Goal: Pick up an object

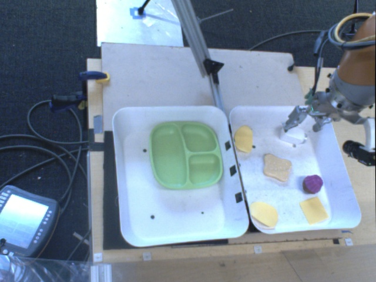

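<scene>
The right bin (pixel 346 184) holds several toy food pieces. A yellow piece (pixel 244 138) lies at its left wall, with a tan toast slice (pixel 277 168) in the middle. Further forward are a purple lump (pixel 312 184), a yellow square (pixel 314 210) and a yellow round piece (pixel 264 214) at the front left corner. A small white piece (pixel 293 137) rests near the bin's back. My gripper (pixel 305 123) hangs over the back of this bin, just above and right of the white piece. Its fingers are spread open with nothing between them.
The left bin (pixel 132 216) carries a green divided plate (pixel 186 154). A grey pole (pixel 197 37) slants down to the ridge between the bins. Cables and a clamp (pixel 94 75) lie left of the bench, and a pendant (pixel 23 213) sits at the lower left.
</scene>
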